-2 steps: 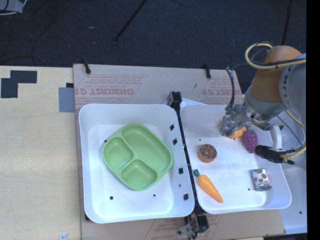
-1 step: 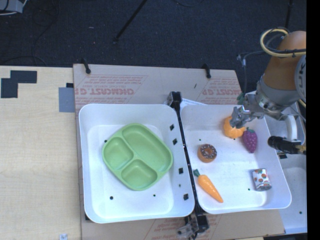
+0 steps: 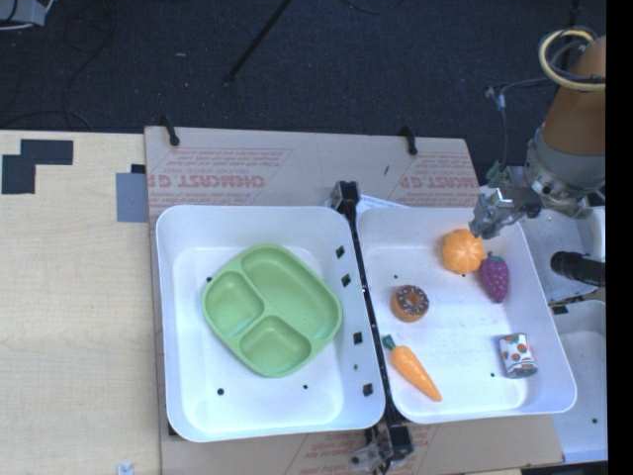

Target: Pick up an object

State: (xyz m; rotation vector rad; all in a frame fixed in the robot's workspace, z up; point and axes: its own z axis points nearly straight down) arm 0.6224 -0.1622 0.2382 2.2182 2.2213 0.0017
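At the far left the table (image 3: 69, 295) is pale wood, marked with a few dark blue and grey rectangles near its back edge. Behind it the floor (image 3: 297, 57) is dark carpet crossed by thin cables and a slanted black rod. A sheet of brown cardboard (image 3: 297, 171), printed with reversed red lettering, lies on the table under both bins.

The left bin (image 3: 188, 384) holds a green divided plate (image 3: 272, 309) with three compartments, lying a little turned. A black clip strip runs down the seam where the two bins meet.

In the right bin (image 3: 465, 394), a small chocolate doughnut (image 3: 409, 303) lies near the middle, and an orange carrot (image 3: 413, 371) lies slantwise below it, close to the seam. Toward the back sits an orange fruit (image 3: 463, 251), with a purple bunch of grapes (image 3: 495, 277) just beside it on the right. A small printed can (image 3: 516, 354) rests near the right wall, well apart from the rest.

The tool (image 3: 492, 216) hangs over the bin's back right corner, just above the orange fruit; whether its tips are apart or together, I cannot tell. Nothing shows between them. The grey and orange arm (image 3: 574, 117) rises behind it at the right.
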